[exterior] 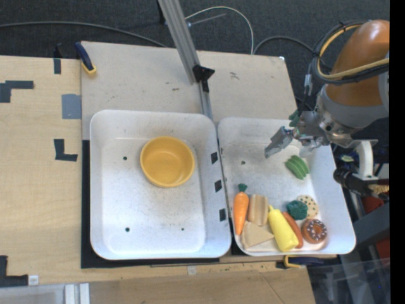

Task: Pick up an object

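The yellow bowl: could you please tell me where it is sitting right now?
The yellow bowl sits in the left bin, a little above its middle, by itself; the toy food is heaped in the right bin.

We see a wooden counter (pixel 38 189) marked with dark tape pieces (pixel 62 149), a pale board (pixel 152 75) lying on it, a slanted metal pole (pixel 180 30), thin cables (pixel 221 14), and a yellow-tipped clamp (pixel 85 59).

Arm (pixel 354 62) cut off at right frame edge. Toy food pile (pixel 278 223) overlapping, lower pieces partly hidden.
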`<state>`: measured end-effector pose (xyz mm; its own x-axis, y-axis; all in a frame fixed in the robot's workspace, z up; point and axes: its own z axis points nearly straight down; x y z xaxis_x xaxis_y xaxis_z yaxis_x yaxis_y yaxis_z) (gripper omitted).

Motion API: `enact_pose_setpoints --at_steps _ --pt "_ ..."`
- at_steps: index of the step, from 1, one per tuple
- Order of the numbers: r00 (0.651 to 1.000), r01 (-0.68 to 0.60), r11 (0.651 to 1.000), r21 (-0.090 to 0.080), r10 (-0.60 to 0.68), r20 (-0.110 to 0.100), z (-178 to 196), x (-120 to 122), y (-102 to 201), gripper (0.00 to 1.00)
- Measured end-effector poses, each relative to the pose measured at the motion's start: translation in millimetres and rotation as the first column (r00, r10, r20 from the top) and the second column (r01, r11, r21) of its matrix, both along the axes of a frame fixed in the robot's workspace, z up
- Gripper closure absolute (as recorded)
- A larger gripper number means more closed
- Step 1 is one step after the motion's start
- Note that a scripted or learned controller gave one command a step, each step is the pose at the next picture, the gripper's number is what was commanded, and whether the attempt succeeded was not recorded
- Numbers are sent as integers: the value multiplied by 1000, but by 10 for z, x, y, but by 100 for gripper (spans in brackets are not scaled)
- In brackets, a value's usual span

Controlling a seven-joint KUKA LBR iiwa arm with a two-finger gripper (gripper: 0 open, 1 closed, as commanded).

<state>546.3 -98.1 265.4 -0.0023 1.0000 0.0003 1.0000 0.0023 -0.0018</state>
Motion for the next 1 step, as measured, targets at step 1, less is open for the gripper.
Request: enact_pose_setpoints --at_steps 1 --pt "1000 1 1000 0 -1 0 0 0 -2 0"
